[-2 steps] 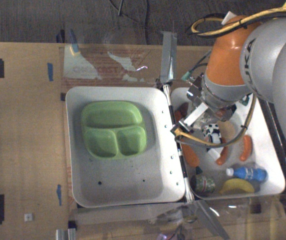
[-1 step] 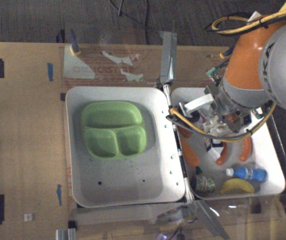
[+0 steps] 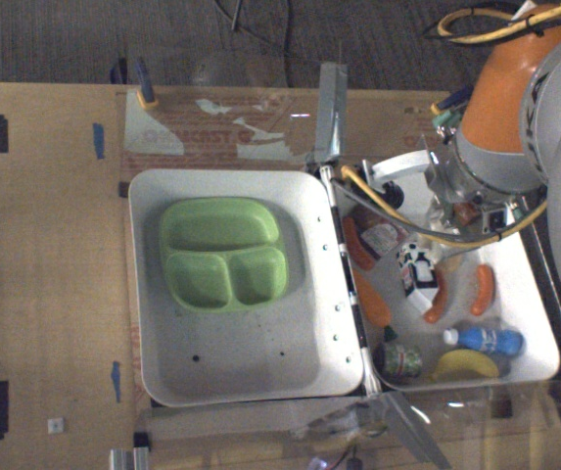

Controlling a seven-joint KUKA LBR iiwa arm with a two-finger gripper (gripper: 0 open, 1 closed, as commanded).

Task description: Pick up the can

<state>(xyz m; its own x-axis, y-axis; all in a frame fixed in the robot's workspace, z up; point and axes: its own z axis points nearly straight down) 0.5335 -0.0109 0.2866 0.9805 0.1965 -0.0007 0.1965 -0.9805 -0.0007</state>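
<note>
Hangs over the back of the right bin (image 3: pixel 539 292): gripper (image 3: pixel 459 213) under the grey and orange wrist, above a reddish packet (image 3: pixel 376 235) and well apart from the target. Cannot tell how wide the pincer stands, hidden as it is beneath the wrist and cables. Lies at the near left corner of that same bin: the can (image 3: pixel 400 360), dark green, apparently on its side, just beside a banana (image 3: pixel 466 364), with a blue bottle (image 3: pixel 486 340) a little further right and a carrot (image 3: pixel 373 304) just behind. To do this step well: travel forward and left across the bin, high enough to clear the black-and-white carton (image 3: pixel 417 270) and the sausages (image 3: pixel 483 290); line up across the can's round body, not along it; descend slowly, minding the bin wall and corner on one side and the banana on the other; close only once properly astride. Risk, probably: rolling away or pinching the banana too. No readable writing anywhere: can label too small and dark, carton merely cow-patterned, faint red print on the cardboard (image 3: pixel 231 130) behind the bins illegible.
</note>
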